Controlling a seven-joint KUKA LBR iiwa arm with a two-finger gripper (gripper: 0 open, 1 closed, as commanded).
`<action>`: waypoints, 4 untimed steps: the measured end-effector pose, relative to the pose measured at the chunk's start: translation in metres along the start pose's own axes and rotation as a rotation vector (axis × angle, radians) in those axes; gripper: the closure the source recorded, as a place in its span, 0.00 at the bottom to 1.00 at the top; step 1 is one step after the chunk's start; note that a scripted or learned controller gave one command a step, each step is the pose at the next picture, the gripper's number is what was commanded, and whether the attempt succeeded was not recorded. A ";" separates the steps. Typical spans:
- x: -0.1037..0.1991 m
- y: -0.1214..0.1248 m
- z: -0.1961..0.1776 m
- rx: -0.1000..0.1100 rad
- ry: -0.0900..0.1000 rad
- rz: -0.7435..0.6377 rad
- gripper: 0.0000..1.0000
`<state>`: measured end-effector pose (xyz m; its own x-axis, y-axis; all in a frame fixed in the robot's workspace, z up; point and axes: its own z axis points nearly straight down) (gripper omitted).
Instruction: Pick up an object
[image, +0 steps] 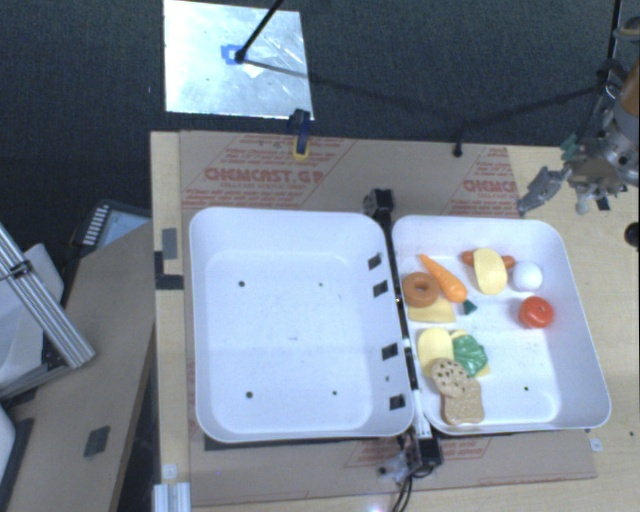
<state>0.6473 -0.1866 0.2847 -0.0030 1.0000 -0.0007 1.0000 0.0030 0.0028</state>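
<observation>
Dark carpet (80, 60) covers the floor far left of the claw, a shiny metal sheet (235, 58) lying on it; a tan bench (90, 300) stands lower left.

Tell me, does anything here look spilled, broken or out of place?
Nothing stands out. The toy food, like the carrot and tomato, lies loosely in the right bin, none spilled over its rim.

the jaws (562, 190) hang above the right bin's (575, 300) far corner; toy food lies inside, tomato (536, 312) near egg (527, 276)
</observation>
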 end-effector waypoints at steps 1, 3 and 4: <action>0.090 0.018 0.186 0.016 0.007 -0.006 0.00; 0.092 -0.064 0.189 0.002 0.001 0.001 1.00; 0.080 -0.090 0.197 -0.008 -0.002 0.003 1.00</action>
<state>0.5572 -0.1068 0.0874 0.0002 1.0000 -0.0026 0.9999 -0.0001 0.0109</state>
